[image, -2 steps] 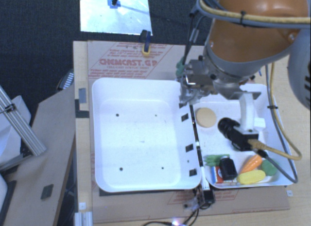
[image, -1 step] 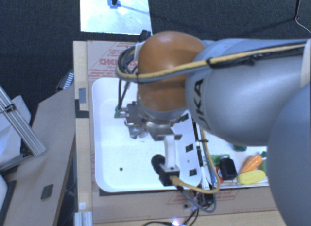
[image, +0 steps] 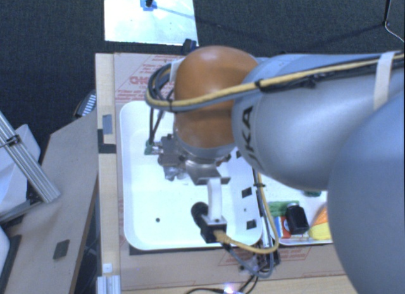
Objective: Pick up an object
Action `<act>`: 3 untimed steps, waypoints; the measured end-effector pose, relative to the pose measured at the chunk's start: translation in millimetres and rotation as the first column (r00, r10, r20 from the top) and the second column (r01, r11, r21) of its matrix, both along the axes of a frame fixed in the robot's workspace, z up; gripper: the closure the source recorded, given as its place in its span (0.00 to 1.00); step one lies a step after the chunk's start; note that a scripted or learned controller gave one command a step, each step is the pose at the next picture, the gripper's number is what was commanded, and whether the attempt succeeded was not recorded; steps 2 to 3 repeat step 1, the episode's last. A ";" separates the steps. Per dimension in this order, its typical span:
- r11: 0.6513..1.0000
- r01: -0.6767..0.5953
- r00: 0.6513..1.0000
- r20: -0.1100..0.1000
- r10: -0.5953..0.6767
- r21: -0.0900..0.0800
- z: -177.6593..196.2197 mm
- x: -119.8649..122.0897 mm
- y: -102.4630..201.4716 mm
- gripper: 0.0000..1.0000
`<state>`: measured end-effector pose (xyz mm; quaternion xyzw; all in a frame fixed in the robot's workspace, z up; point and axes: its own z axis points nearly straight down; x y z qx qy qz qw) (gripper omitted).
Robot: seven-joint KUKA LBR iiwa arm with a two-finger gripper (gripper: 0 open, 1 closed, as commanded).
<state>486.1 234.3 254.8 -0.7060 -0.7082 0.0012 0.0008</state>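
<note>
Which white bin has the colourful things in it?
The right-hand bin, largely hidden under the arm: a green item and a yellow item lie by its near rim.

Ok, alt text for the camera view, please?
The grey arm reaches in from the right, its orange-banded wrist over the left white bin. In the right bin lie a green item, a black-and-red item and a yellow item.

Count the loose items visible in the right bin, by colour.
green item: 1
black item: 1
red item: 1
yellow-orange item: 1
Total: 4 in view; the arm covers most of the right bin.
</note>
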 end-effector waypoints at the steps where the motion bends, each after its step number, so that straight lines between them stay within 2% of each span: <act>1: 1.000 -0.003 1.000 0.018 0.002 0.009 147.9 1.7 0.2 1.00; 3: 1.000 -0.003 1.000 0.018 0.002 0.009 147.9 1.7 0.2 1.00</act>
